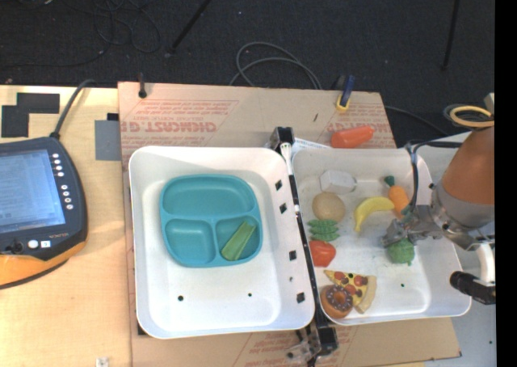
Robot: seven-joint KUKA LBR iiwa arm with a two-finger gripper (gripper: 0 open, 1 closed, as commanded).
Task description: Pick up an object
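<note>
Camera view: the gripper (401,234) sits low in the right bin (436,297), near its right wall, directly over a green broccoli toy (400,253); whether it is apart or together cannot be told. A banana (371,211) and carrot (397,196) lie just beside it. In the left bin (153,293), a teal plate (206,220) holds 1 green piece (239,240).

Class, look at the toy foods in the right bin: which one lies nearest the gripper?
The green broccoli, right beside the gripper at the bin's right side. The banana, carrot and pizza slice all lie farther off.
</note>
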